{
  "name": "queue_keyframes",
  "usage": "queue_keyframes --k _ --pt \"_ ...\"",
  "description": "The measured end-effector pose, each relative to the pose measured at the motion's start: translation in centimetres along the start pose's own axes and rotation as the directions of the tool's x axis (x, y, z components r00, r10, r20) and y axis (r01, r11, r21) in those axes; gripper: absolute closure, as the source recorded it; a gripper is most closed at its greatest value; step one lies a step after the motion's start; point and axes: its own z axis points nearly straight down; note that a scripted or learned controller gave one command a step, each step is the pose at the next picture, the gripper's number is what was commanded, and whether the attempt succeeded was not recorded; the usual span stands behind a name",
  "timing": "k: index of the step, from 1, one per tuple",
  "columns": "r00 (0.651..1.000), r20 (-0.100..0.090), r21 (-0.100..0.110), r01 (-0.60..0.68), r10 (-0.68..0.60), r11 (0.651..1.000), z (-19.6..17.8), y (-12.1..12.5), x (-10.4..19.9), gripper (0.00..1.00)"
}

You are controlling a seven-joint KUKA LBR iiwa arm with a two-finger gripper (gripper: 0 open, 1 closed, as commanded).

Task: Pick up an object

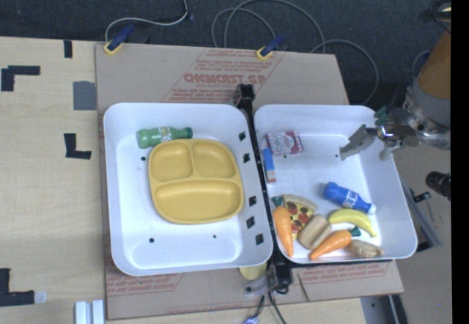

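Bench (44, 190) with a cardboard sheet (220, 77)
2 white bins sit side by side on the cardboard, left bin (117, 242) and right bin (392, 190) touching along a black middle seam, with 2 clips at its far edge

The arm (440, 88) is grey with an orange band above the wrist, ending in a metallic gripper (370, 139) with grey fingers (355, 145) and small dark fittings.

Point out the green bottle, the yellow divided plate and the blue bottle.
Green plastic bottle (163, 136): camera view, mid-body.
Yellow divided plastic plate (196, 191): camera view, large lower compartment.
Blue plastic bottle (346, 196): camera view, mid-body.
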Motion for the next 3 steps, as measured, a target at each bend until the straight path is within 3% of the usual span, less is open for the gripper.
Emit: queue_keyframes --k 1,2,3 --pt "1.000 -0.003 0.012 -0.003 0.003 1.000 10.9 -1.5 -2.2 0.00" --pt "1.000 0.003 -0.003 0.000 0.000 1.000 18.2 -0.7 -1.3 0.00" --pt "1.000 0.002 -0.012 0.008 -0.008 1.000 17.7 12.3 1.9 0.00"
